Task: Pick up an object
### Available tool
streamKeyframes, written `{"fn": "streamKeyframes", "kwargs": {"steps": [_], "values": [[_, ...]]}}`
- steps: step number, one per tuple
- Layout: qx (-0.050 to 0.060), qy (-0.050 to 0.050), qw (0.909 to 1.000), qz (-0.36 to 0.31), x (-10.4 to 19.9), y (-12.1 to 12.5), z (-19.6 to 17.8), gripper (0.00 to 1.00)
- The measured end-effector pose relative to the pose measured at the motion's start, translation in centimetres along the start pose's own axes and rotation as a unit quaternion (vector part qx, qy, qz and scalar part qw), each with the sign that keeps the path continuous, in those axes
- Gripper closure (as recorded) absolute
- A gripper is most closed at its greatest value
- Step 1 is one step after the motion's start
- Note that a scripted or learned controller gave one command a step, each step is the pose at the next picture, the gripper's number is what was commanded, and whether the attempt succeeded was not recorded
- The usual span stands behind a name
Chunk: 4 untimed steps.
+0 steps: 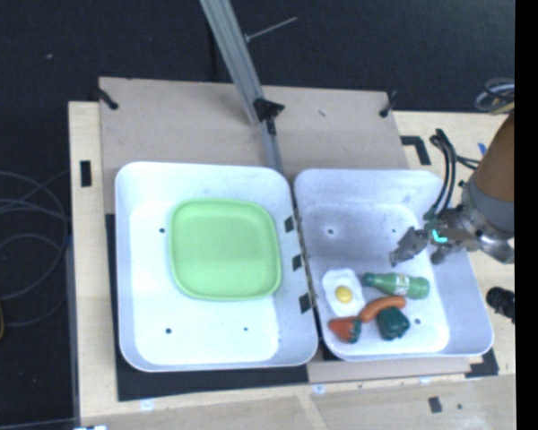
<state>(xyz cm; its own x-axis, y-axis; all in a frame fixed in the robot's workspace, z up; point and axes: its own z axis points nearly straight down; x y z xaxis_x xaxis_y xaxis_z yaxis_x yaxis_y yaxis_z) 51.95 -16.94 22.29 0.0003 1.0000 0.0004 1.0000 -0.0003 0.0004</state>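
The right bin (359, 195) holds several toy foods near its front. A green bottle (396, 284) lies on its side, with a fried egg (342, 294) to its left. In front of them are an orange carrot (381, 308), a red piece (345, 330) and a dark green piece (393, 324). My gripper (426, 251) hovers over the bin's right side, just behind the bottle. It is open with its fingers spread, and nothing sits between them.
In the left bin (143, 330) lies a light green square plate (224, 247). A grey metal pole (238, 61) slants down to the bins' back edge. Cables (444, 164) hang off my arm at the right.
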Motion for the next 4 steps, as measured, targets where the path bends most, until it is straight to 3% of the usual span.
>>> {"fn": "streamKeyframes", "kwargs": {"steps": [1, 2, 3, 4], "values": [[0.0, 0.0, 1.0, 0.0, 0.0, 0.0, 0.0, 0.0], [0.002, 0.0, 1.0, 0.0, 0.1, -0.7, 6.0, 0.0], [-0.002, -0.002, 1.0, 0.001, 0.1, -0.6, 9.9, 0.0], [-0.003, -0.001, 1.0, 0.0, 0.1, -0.4, 9.9, 0.0]]}}
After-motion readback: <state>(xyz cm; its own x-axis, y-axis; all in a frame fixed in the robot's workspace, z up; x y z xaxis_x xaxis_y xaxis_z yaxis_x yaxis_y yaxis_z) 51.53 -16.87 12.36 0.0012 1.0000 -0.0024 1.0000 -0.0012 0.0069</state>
